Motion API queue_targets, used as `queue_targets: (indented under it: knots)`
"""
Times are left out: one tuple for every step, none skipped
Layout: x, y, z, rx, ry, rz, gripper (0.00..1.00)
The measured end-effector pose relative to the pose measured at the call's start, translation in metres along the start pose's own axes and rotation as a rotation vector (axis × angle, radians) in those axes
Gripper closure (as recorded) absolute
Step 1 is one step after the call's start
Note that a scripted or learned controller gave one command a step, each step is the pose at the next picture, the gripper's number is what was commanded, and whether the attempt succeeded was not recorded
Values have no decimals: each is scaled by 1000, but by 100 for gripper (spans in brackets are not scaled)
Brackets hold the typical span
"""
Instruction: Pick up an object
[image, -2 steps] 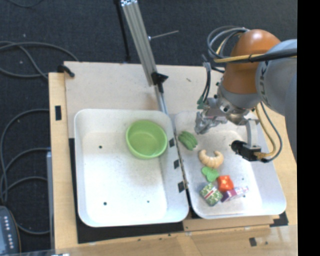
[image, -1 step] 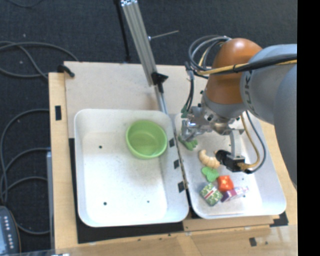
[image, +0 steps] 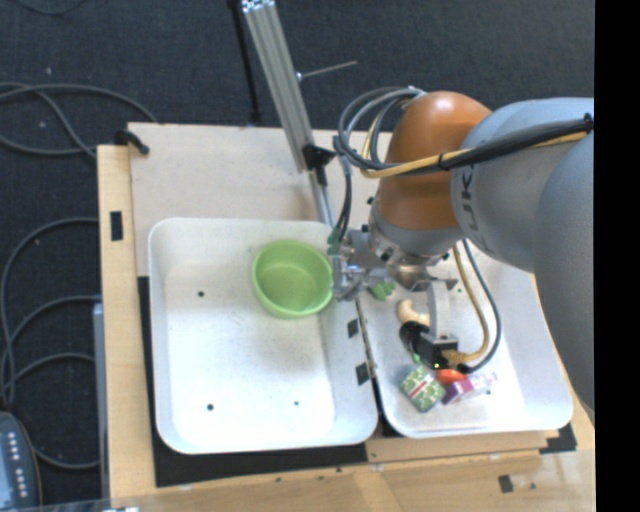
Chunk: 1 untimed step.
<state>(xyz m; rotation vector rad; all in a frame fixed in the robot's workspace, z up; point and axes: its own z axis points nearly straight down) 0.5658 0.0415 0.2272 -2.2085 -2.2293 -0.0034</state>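
Camera view showed you the green bowl (image: 292, 279) upright in the left bin (image: 200, 400), its right rim touching the gripper (image: 350, 275) just beside it; you couldn't tell how the gripper stood, with the arm (image: 520, 180) above

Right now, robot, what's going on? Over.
Hand low at green bowl's right rim, grip unclear. Bowl upright in left bin. Small items in right bin.

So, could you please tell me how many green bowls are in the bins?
1. The green bowl sits upright in the left bin, near its upper right corner. The arm covers part of the right bin, so another could be hidden.
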Motion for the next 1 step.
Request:
queue_targets:
  knots:
    - [44, -29, 3, 0, -2, 2, 100]
